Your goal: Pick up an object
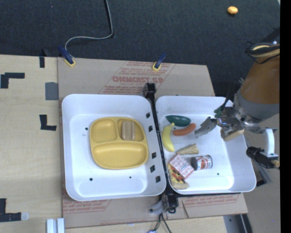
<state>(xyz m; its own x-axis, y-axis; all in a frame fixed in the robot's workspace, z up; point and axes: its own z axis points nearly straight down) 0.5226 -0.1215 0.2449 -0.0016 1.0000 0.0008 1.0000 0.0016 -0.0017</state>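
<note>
A dark carpet-like floor [182,27] is filling the top of the view, with a thin pale cable [97,34] looping across it and a small orange thing [232,10], perhaps a ball, lying near the upper right. A light wooden bench [27,150] is carrying a sheet of printed brown cardboard [132,79], which two blue-and-yellow clamps [67,58] are pinning at its far edge. Black tape marks [45,123] are sitting on the wood at left.
</note>
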